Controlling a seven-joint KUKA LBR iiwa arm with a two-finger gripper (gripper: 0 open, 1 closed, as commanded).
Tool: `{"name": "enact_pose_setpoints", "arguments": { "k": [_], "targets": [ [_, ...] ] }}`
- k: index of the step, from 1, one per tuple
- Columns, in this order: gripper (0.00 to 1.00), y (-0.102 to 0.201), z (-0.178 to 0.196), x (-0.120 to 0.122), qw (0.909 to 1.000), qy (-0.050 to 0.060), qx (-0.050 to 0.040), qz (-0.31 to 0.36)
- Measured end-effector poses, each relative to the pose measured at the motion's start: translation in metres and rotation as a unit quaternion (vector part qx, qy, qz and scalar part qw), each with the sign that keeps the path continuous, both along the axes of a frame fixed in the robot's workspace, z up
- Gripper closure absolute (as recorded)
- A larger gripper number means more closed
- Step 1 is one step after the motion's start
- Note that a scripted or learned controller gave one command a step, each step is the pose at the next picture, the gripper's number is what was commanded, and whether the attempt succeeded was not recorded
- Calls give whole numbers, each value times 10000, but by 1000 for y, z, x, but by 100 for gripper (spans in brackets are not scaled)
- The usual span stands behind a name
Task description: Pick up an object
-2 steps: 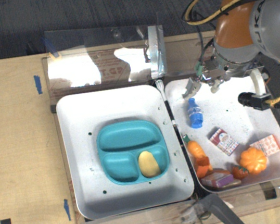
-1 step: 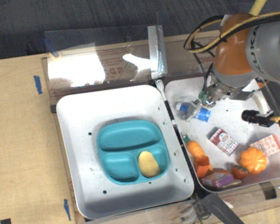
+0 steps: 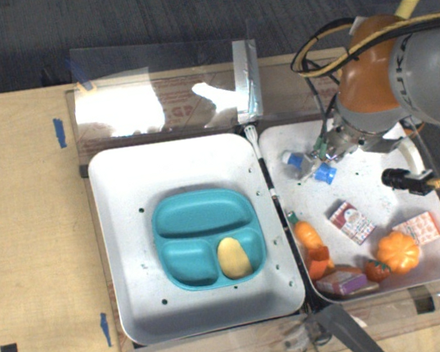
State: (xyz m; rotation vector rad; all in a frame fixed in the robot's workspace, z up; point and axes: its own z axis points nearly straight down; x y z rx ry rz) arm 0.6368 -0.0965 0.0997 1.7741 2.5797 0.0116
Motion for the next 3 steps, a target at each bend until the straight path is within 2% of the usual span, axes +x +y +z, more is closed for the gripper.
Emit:
{"name": "enact_pose_setpoints", "arguments": {
  "k": [1, 2, 3],
  "targets": [
    [100, 59, 91, 33, 9998, 8, 9, -202],
    [100, 44, 228, 4, 9997, -3, -3, -249],
    [100, 34, 110, 6, 9974, 110, 1, -713]
  ]
}}
